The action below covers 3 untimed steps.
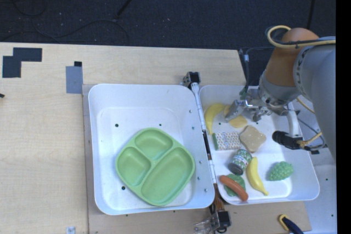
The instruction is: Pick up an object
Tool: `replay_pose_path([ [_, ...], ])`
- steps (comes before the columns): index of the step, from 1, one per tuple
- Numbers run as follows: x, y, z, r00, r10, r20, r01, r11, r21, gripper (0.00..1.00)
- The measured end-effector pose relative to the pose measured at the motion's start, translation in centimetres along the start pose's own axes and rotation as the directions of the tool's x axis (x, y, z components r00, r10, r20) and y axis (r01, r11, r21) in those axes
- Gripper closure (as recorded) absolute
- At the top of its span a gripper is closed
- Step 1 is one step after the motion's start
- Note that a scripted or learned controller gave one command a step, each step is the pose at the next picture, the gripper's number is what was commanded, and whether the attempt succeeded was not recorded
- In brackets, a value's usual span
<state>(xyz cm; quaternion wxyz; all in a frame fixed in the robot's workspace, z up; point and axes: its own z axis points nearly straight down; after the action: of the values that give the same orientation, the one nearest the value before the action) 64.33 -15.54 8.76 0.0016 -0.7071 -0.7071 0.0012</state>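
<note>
My gripper point(239, 111) hangs low over the back part of the right bin point(307, 183), reaching in from the right. Just under it lies a small yellow piece point(239, 122), and a yellow banana-shaped toy point(213, 114) rests to its left. In front of the gripper sit a speckled cracker point(226, 140) and a tan bread slice point(252, 138). Nearer the front are a small can point(240, 161), a second banana point(255, 176), a green bumpy vegetable point(280, 171) and an orange-red carrot point(235, 187). Nothing shows lifted off the bin floor.
The left bin point(104, 118) holds a green divided plate point(155, 166). A ridge with a clamp point(192, 79) separates the two bins. The grey arm and its cables point(296, 140) cover the right bin's right side. Bare bench point(38, 145) stretches to the left.
</note>
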Motion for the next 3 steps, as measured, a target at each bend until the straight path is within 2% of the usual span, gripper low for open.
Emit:
replay_pose_path([
  [1, -3.8, 0.0, 0.0, 1.0, 0.0, -0.002, 0.0, 1.0, 0.002, 0.0],
  [2, -3.9, 0.0, 0.0, 1.0, -0.002, -0.003, 0.002, 1.0, 0.003, 0.0],
  [3, -3.9, 0.2, -1.2, 1.0, -0.004, 0.0, 0.004, 1.0, -0.002, 1.0],
])
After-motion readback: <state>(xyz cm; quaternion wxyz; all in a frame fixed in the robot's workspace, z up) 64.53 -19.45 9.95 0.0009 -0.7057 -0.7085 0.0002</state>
